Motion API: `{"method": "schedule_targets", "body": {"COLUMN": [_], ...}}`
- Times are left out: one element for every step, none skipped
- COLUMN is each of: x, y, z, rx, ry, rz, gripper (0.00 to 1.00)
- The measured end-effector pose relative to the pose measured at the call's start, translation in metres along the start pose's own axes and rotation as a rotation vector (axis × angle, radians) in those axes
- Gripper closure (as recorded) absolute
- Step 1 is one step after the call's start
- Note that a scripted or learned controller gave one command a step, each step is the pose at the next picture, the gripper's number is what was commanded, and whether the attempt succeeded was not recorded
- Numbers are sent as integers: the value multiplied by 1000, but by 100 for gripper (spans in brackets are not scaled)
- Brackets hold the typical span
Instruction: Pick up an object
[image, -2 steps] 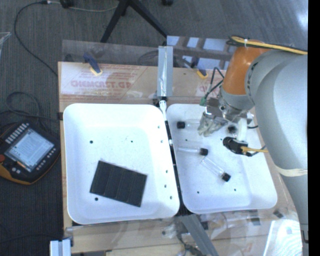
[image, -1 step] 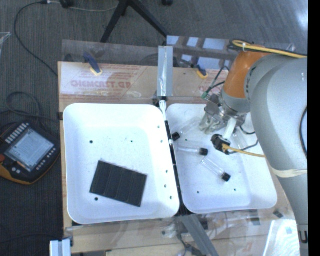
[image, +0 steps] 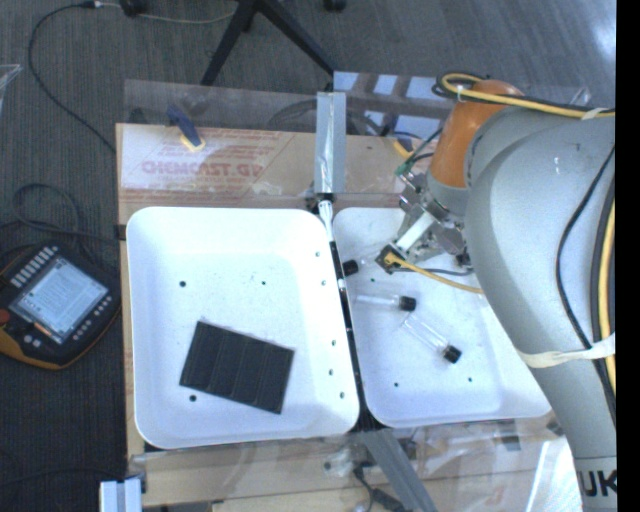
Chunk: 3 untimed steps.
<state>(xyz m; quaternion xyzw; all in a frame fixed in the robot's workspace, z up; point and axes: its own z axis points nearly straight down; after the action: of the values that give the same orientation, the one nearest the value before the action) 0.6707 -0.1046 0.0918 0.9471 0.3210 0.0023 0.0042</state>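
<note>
Camera view is showing the grey arm (image: 545, 230) reaching in from three o'clock, with its orange band sitting toward one o'clock of the right bin (image: 470, 395). The gripper (image: 428, 232) is hanging over that bin's twelve o'clock portion, close to the far rim. I cannot tell from this angle whether it is wide or narrow.

Below it, toward six o'clock, the first vial (image: 385, 300) is lying flat near the bin's middle, clear-bodied, with its black cap pointing to three o'clock. The second vial (image: 432, 338) is lying just beside it at about four o'clock, slanted, with its black cap at the lower right end. The two are not touching each other or the gripper. A small black piece (image: 349, 267) is sitting at the bin's ten o'clock, against the wall shared with the left bin (image: 160, 230).

In the left bin, a black ribbed panel (image: 237, 366) is lying flat toward six o'clock, slightly skewed. Outside the bins, at nine o'clock, a handheld pendant (image: 55, 300) is resting on the floor, and a blue clamp (image: 185, 128) is gripping the board (image: 220, 165) at eleven o'clock.
</note>
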Motion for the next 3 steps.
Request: {"method": "schedule_targets", "body": {"x": [-1, 59, 27], "y": [0, -117, -169], "z": [-10, -92, -138], "rx": [-2, 12, 14], "ry": [-5, -5, -6], "rz": [-1, 50, 71], "gripper": [100, 100, 100]}}
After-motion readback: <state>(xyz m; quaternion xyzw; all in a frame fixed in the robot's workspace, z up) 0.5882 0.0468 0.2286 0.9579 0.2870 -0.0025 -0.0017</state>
